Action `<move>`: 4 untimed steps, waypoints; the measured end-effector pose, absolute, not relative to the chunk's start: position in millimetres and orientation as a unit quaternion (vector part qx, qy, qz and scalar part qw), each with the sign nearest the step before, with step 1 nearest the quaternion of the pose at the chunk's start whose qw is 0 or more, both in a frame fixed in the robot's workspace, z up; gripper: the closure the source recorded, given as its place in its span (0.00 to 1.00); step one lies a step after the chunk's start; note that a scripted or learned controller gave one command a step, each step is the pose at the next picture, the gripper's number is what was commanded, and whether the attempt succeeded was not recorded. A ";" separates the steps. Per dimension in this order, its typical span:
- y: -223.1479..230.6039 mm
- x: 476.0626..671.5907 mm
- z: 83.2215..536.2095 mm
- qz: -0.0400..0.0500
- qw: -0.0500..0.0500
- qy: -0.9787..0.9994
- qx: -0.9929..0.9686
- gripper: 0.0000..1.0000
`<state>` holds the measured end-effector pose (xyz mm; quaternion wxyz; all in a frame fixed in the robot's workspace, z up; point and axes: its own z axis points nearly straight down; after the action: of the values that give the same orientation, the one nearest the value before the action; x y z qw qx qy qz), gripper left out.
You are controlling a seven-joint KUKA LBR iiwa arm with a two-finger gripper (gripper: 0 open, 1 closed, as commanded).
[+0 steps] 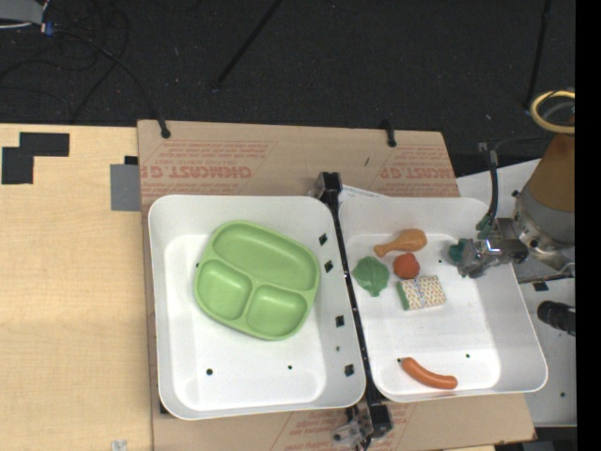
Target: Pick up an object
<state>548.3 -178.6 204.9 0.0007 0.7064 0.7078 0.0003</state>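
Camera view: cardboard (282, 163) under the bins reads "CHEMCAST GP" reversed; gripper (467, 255) state unclear.

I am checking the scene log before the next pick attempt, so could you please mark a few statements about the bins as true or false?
1. The green divided plate lies in the left bin. True.
2. The hot dog lies on the plate. False: it lies near the right bin's front edge.
3. The gripper hovers over the left bin. False: it is over the right bin.
4. The drumstick lies beside the tomato. True.
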 end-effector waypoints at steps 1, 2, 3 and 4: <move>-179.1 548.5 221.9 0.000 0.000 0.708 0.706 1.00; -130.8 545.9 225.7 0.000 -0.002 0.709 0.706 1.00; -75.1 553.6 215.4 -0.001 -0.002 0.709 0.705 1.00; -23.3 558.2 206.7 -0.001 -0.003 0.709 0.706 1.00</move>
<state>558.2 -23.3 206.7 -0.0028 0.7055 0.7087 -0.0009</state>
